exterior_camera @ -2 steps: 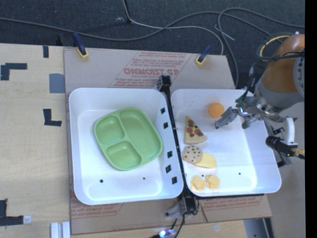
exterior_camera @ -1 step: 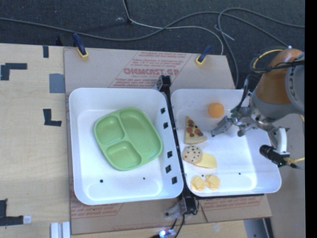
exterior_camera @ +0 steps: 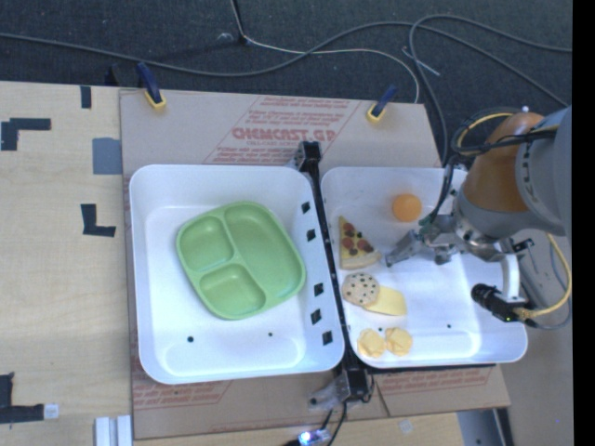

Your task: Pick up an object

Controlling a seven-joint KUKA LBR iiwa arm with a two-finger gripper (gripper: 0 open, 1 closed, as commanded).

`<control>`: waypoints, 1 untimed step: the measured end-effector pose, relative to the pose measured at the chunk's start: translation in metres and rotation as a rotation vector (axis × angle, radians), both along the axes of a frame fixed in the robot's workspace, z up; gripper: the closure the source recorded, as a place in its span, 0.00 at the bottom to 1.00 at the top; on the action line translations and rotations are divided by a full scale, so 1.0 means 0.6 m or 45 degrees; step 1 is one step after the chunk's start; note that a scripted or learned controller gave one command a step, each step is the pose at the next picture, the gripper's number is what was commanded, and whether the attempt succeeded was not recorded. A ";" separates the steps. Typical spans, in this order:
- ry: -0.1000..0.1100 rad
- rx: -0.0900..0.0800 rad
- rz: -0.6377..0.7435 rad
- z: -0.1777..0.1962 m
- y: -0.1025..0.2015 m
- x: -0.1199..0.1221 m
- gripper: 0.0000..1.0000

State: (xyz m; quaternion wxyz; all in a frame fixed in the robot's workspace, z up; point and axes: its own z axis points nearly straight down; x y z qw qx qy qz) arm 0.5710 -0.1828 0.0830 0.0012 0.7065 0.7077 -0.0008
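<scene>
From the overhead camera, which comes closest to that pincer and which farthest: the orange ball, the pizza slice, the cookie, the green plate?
Measured from the pincer in the right bin:
1. Pizza slice, just to its left in the camera view. The orange ball, just above it, is too close to call against the pizza.
2. Cookie, lower left.
3. Green plate, in the left bin.

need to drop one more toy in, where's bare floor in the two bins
Left bin: bare strip along the near wall below the green divided plate.
Right bin: bare floor near the right wall, beyond the cheese wedge.
Crowded: pizza slice, cookie and yellow pieces line the divider; claw sits beside the orange ball.
</scene>
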 end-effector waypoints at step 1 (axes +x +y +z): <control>-0.006 -0.002 0.000 0.023 -0.001 0.002 1.00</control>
